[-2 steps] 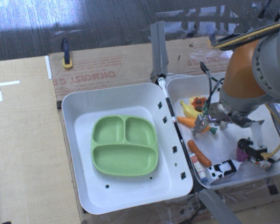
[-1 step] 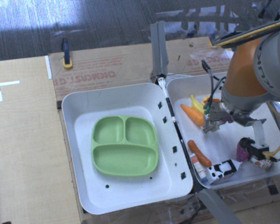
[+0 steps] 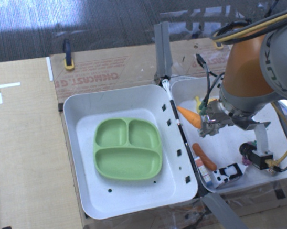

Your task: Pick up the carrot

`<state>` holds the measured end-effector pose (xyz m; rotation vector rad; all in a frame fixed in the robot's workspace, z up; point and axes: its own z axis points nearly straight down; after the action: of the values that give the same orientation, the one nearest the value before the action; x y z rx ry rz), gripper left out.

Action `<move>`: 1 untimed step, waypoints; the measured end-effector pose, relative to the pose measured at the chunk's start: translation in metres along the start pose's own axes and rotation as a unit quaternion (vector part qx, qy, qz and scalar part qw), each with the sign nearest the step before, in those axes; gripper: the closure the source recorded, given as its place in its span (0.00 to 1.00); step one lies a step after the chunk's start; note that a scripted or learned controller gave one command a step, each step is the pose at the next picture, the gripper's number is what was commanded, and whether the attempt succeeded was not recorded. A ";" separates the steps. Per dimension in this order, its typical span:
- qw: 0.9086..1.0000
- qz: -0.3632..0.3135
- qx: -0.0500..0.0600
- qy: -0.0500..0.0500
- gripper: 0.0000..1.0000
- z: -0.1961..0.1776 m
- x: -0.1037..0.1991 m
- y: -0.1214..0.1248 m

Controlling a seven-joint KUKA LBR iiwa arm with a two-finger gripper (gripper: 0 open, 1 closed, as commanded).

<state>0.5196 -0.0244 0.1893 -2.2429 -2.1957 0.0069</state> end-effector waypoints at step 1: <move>0.998 0.070 0.001 0.000 1.00 0.001 0.020 -0.017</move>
<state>0.5027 -0.0041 0.1887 -2.3904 -2.0317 0.0098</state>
